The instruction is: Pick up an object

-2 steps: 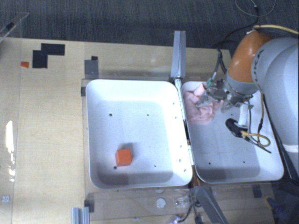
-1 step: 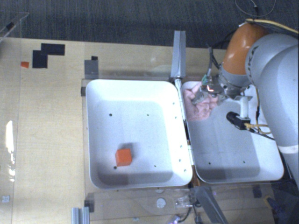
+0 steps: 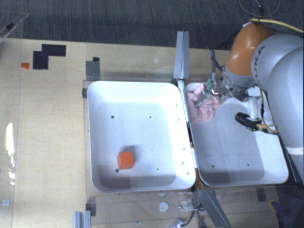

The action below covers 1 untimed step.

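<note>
A small orange-red block lies in the left bin, toward its near-left part. A crumpled pale pink object rests in the far-left corner of the right bin. My gripper is low over the upper edge of the pink object, reaching in from the right under the orange wrist band. The gripper's tip blends with the pink object, and I cannot make out whether they touch.
The grey arm covers the far-right part of the right bin. A grey divider post stands behind the wall between the two bins. Black markers and a small orange tag lie on the bench at far left.
</note>
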Tool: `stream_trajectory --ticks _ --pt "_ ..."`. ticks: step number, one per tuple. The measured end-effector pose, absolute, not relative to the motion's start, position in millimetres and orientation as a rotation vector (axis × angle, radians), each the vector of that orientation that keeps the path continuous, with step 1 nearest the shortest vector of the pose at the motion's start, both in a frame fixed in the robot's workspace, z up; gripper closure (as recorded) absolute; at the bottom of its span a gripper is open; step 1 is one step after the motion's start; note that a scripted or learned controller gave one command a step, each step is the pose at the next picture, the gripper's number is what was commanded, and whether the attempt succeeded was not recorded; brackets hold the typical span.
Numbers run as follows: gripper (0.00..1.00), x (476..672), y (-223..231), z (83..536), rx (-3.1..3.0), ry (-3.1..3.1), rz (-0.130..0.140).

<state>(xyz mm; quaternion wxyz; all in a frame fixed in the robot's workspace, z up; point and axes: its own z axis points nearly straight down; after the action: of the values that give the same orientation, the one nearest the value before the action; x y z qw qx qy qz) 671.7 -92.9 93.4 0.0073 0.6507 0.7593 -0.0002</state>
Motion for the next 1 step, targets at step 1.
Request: stream_trajectory --ticks 1 --pt "0.00 655.4 -91.7 94.3 2.040 2.363 0.016"
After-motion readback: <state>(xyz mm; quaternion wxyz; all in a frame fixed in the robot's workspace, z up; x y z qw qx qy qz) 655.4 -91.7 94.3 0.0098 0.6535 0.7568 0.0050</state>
